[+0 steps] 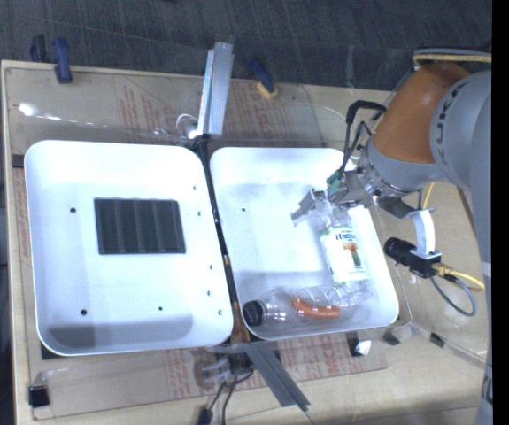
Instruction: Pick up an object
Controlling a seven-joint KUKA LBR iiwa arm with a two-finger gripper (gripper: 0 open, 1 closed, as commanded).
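Item: gripper (pixel 318 204), on the grey arm reaching in from the right, low over the right bin (pixel 263 171). Its fingers stand spread, nothing between them.

Item: white bottle (pixel 344 253) with an orange-marked label, lying flat near the bin's right wall, just below the gripper. Long axis runs near enough up and down the view, tilted slightly; its upper end points toward the gripper.

Item: clear plastic bottle (pixel 303 306) with a dark cap and something orange inside, lying along the bin's near wall, long axis crosswise, cap pointing left. Its right end lies close to the white bottle's lower end (touching or not, hard to tell).

Item: left bin (pixel 59 175), bearing a dark ribbed panel (pixel 139 226).

Risks, judged: the white bottle is round and may roll from a closing grip; a descent by its upper end could clip the tip and skid it against the wall.
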